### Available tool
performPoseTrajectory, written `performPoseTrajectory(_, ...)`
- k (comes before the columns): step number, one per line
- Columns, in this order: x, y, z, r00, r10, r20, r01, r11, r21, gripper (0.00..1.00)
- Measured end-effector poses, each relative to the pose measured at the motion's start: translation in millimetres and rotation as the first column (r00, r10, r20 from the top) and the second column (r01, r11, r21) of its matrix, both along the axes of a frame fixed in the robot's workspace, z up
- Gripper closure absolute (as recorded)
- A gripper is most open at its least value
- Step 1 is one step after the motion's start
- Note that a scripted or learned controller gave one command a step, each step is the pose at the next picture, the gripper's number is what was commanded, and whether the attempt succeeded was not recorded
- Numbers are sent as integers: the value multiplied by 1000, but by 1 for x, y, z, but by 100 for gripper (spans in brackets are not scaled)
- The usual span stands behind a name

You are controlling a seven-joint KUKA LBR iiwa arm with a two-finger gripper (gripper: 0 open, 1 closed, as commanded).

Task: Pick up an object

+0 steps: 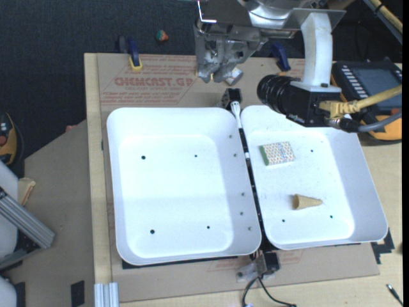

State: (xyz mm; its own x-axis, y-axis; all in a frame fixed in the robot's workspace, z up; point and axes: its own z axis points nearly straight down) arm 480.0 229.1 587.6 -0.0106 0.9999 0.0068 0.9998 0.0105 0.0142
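gripper (pixel 220 66): hanging at the far edge of the bench, above the brown board and beyond the far rims of both bins, roughly in line with the seam between them. It is sitting high and off the bins, so judging this as a staging pose, not a reach.

claw state: cannot tell. The metal parts under the wrist are reading as one blurred cluster. Nothing is showing in it.

right bin (pixel 358 171): holding both candidate objects, well apart from each other.

patterned block (pixel 277 153): lying flat in the far-left part of the right bin, near the seam. A small, flat rectangle with a speckled top and a green edge. Closest candidate to the gripper, so judging it the likelier target.

cone piece (pixel 307 202): lying on its side nearer the camera, around mid-bin, tip pointing right. Tan in colour. The tapered shape is likely to slip or roll under a two-finger pinch.

left bin (pixel 128 139): showing only bare white floor with small dark dots.

black camera unit (pixel 291 98): sitting over the far rim of the right bin, just right of the gripper. Judging it a clearance concern for any descent toward the block.

progress: pick not yet done. Both objects are resting on the bin floor, well apart from the gripper.

next move: needing travel toward the near-right, then a drop over the chosen object.
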Motion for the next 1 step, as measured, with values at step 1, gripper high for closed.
performPoseTrajectory(1, 0, 1, 10, 1000, 1, 3, -1, 1000, 2, 100)
